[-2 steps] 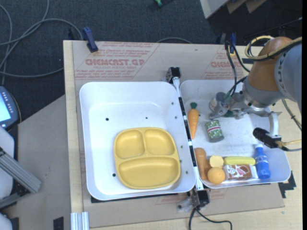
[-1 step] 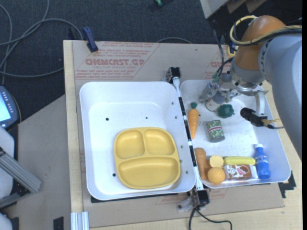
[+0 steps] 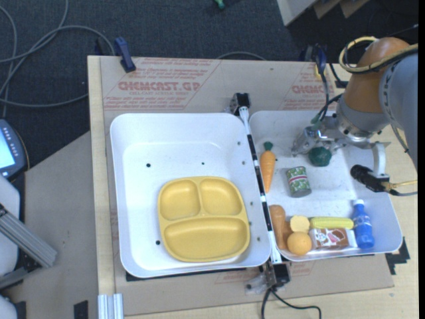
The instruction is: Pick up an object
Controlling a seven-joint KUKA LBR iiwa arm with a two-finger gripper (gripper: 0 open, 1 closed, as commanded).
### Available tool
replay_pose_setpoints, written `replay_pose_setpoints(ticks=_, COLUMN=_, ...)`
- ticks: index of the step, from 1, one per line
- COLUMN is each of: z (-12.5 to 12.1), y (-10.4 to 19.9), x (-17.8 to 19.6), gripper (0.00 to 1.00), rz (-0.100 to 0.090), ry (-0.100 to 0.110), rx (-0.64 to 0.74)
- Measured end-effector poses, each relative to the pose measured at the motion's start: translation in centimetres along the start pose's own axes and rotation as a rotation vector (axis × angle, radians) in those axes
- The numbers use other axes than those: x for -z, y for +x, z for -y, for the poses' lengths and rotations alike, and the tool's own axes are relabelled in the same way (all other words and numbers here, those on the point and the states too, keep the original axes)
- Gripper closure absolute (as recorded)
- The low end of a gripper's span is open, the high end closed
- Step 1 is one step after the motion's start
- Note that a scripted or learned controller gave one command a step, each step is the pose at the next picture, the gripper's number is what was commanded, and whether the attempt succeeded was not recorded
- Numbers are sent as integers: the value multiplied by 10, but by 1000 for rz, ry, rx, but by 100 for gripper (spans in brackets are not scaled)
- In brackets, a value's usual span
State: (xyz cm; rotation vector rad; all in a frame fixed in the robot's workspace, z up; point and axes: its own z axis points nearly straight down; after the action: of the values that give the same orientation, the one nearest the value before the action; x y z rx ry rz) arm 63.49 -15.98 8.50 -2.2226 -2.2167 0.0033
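The right bin (image 3: 285,121) holds a carrot (image 3: 267,167), a green can (image 3: 298,181), a dark green round object (image 3: 321,156), a brown sausage (image 3: 277,218), an orange (image 3: 299,243), a banana (image 3: 331,223), a small red and white packet (image 3: 330,238) and a blue bottle (image 3: 362,225). My gripper (image 3: 311,142) hangs low over the far part of this bin. It is right beside the dark green object, at that object's upper left. The wrist hides how the two meet.
In the left bin (image 3: 133,145) lies a yellow divided plate (image 3: 202,218). A black clamp (image 3: 240,102) sits at the far end of the wall between the bins. The grey arm with its orange band (image 3: 372,78) reaches over the right bin's far right corner.
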Motion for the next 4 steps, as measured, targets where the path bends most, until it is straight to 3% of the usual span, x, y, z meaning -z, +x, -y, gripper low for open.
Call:
replay_pose_setpoints(ticks=1, z=0, y=1, x=10, gripper=100, rz=1, ry=2, rx=3)
replay_pose_setpoints(ticks=2, z=-1, y=1, x=10, gripper=0, rz=1, ry=-1, rx=3)
replay_pose_setpoints(ticks=3, z=73, y=-4, x=-1, gripper=0, rz=-3, ry=5, rx=-1)
replay_pose_setpoints(ticks=4, z=69, y=-4, x=10, gripper=100, rz=0, ry=-4, rx=1)
